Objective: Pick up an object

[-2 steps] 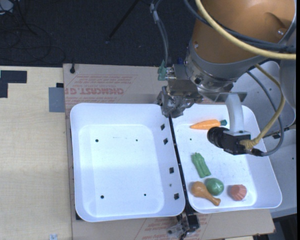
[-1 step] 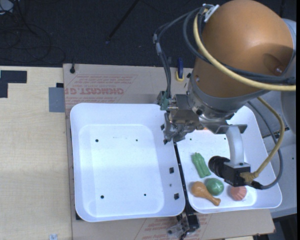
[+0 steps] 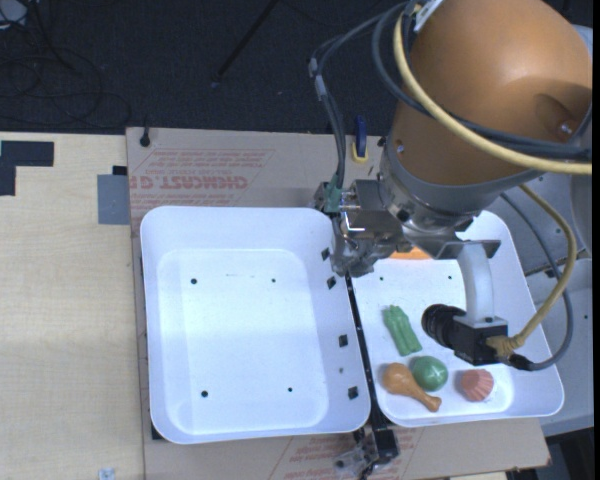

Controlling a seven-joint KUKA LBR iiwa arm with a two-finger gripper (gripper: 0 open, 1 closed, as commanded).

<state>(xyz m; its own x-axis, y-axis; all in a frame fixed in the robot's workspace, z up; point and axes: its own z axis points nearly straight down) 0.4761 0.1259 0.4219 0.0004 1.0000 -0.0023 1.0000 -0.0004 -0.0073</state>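
Gripper (image 3: pixel 360 258) sits low over right bin's (image 3: pixel 540 393) left rim, near its back-left corner; can't tell its state, nothing seen in it. Toys lie along right bin's front edge: green piece (image 3: pixel 401 329), orange drumstick (image 3: pixel 410 385) touching green ball (image 3: pixel 430 372), pink shell (image 3: pixel 475 384). Left bin (image 3: pixel 170 268) beside it.

Smooth, glossy white plastic for the 2 bins (image 3: pixel 235 318). Matt brown cardboard sheet (image 3: pixel 230 173) underneath, pale wood-grain table (image 3: pixel 55 318). Shiny plastic-looking toys: ribbed green one (image 3: pixel 401 329), orange drumstick (image 3: pixel 410 385), pink shell (image 3: pixel 475 384). Satin orange arm shell (image 3: pixel 490 78), dull metal at the hand (image 3: pixel 365 230).
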